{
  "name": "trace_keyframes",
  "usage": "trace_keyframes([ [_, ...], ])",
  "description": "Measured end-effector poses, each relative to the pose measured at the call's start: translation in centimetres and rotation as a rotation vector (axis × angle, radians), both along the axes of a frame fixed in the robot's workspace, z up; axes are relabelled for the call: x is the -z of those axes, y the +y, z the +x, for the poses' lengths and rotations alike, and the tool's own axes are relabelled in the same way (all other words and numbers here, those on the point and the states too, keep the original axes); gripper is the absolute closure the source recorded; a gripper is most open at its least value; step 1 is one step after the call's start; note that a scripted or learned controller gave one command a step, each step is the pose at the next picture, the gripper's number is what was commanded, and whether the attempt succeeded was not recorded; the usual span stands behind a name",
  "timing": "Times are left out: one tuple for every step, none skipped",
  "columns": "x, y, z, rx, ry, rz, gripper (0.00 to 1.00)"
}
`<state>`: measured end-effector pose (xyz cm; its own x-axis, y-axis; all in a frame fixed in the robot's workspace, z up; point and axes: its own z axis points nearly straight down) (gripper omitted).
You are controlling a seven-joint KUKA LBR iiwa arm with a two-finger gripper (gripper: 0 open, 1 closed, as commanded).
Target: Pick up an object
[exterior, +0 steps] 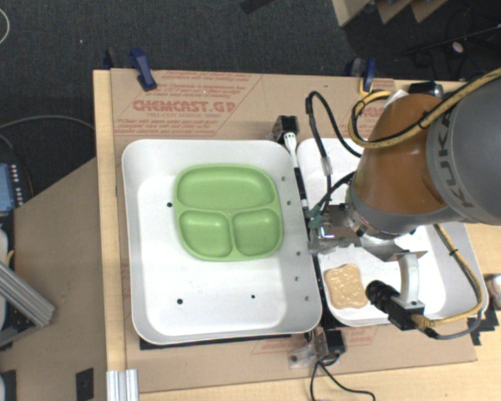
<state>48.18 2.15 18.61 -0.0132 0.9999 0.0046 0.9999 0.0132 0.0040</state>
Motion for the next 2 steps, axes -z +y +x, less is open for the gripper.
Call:
trace_keyframes([
  [-14.3, 1.2, 0.0, 0.008, -0.013, -0.002, 1.00],
  [-26.7, 6.2, -0.1, 0.006, -0.013, 0.000, 1.00],
])
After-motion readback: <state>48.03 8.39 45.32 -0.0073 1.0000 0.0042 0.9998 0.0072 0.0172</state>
